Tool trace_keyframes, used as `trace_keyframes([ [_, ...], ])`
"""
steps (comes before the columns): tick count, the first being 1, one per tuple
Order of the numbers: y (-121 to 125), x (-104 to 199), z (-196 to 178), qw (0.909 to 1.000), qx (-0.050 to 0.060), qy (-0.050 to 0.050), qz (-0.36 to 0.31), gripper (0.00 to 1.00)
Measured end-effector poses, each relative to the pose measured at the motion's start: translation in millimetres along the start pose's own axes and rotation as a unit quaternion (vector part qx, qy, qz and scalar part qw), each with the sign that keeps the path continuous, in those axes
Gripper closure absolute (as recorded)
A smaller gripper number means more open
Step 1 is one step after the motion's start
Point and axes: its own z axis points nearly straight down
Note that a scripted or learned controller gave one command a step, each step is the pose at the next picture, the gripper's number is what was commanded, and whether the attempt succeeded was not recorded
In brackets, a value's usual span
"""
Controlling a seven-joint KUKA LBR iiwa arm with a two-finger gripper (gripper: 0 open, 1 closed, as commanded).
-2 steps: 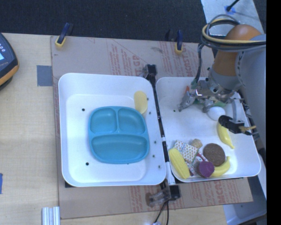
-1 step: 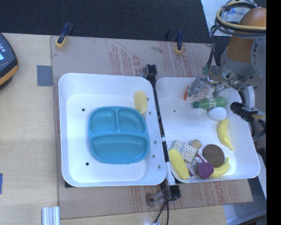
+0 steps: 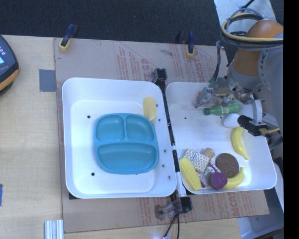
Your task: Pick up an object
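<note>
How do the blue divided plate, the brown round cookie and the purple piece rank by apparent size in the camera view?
1. blue divided plate
2. brown round cookie
3. purple piece, partly hidden among the pile, so less certain

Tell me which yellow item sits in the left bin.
The pale yellow piece beside the blue divided plate. The banana and the other yellow items all lie in the right bin.

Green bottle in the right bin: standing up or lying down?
Lying down. The green bottle rests on its side on the right bin's floor, long axis running left to right, beside the tool.
</note>
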Motion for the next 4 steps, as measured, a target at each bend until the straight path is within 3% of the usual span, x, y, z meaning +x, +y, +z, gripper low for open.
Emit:
trace_keyframes([
  [1,3.1,7.1,-47.3,1.0000,0.007,0.003,0.001,0.00],
  [2,2.1,-7.6,-10.6,1.0000,0.009,0.003,0.001,0.00],
  [3,1.4,16.3,16.3,0.9999,0.009,0.004,0.000,0.00],
  [4,-4.2,-19.7,-97.5,1.0000,0.004,0.002,0.003,0.00],
])
